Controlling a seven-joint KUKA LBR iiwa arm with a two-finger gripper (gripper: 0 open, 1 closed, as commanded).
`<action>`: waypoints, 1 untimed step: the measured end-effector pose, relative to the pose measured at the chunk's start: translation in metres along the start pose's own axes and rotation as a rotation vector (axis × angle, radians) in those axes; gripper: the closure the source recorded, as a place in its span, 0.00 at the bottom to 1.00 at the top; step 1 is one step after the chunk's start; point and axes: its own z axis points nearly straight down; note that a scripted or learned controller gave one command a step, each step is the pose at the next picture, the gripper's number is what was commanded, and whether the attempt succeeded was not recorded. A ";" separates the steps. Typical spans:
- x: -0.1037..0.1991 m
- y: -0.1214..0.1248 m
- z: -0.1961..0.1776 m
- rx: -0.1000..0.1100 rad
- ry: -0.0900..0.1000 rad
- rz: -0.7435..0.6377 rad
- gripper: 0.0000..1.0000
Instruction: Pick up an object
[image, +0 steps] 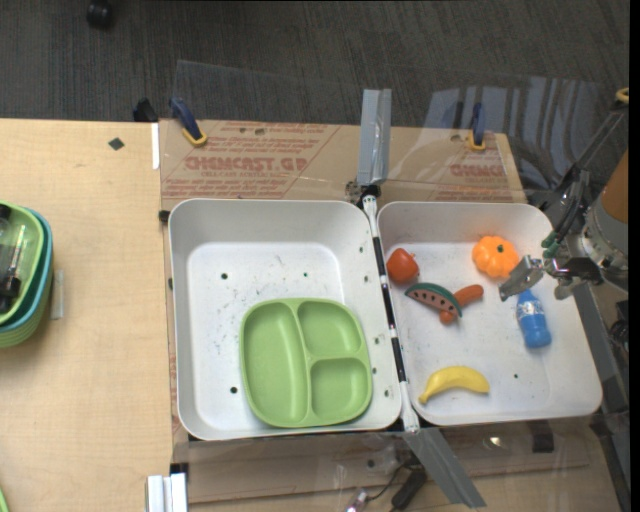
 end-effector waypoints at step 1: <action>-0.001 0.000 -0.008 0.001 0.000 0.001 1.00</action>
